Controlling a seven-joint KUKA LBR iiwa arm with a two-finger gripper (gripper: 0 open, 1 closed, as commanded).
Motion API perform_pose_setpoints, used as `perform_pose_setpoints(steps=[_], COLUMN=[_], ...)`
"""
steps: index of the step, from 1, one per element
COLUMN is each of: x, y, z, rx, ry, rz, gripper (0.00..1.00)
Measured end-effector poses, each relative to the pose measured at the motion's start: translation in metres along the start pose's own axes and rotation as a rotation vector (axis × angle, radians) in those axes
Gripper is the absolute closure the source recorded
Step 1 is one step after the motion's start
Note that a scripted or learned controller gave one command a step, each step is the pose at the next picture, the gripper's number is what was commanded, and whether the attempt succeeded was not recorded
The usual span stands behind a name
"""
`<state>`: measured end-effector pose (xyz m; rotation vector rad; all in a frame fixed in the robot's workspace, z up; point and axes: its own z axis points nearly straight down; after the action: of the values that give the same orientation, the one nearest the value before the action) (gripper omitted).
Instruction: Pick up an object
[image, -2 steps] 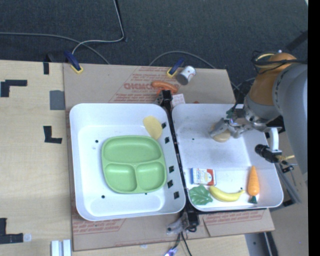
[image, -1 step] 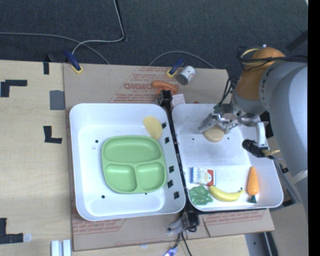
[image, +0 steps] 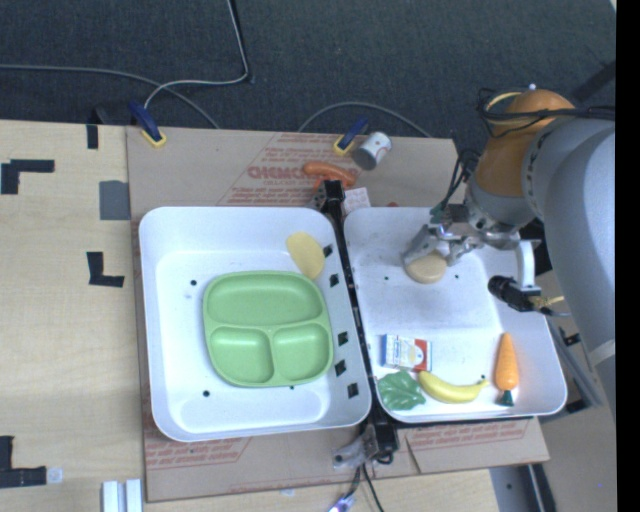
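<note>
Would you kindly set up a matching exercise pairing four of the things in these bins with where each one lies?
Things:
1. green divided plate
2. carrot
3. banana
4. tan round object

Places:
A. right bin, near front edge, beside a green leafy item
B. right bin, far half, directly under the hand
C. middle of the left bin
D. right bin, front right corner, lying lengthwise

Pairs: 1-C, 2-D, 3-A, 4-B
</note>
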<state>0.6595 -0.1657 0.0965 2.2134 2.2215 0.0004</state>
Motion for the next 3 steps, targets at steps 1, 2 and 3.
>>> perform_pose_setpoints(steps=[1,2,3], x=[0.050,0.049,0.041], y=[0.010,0.009,-0.002], z=[-0.044,-0.043,0.005], rx=[0.003,0.005,-0.008], ry=[0.004,0.003,-0.001], rz=[0.001,0.002,0.002], gripper=[1.00,0.00,0.00])
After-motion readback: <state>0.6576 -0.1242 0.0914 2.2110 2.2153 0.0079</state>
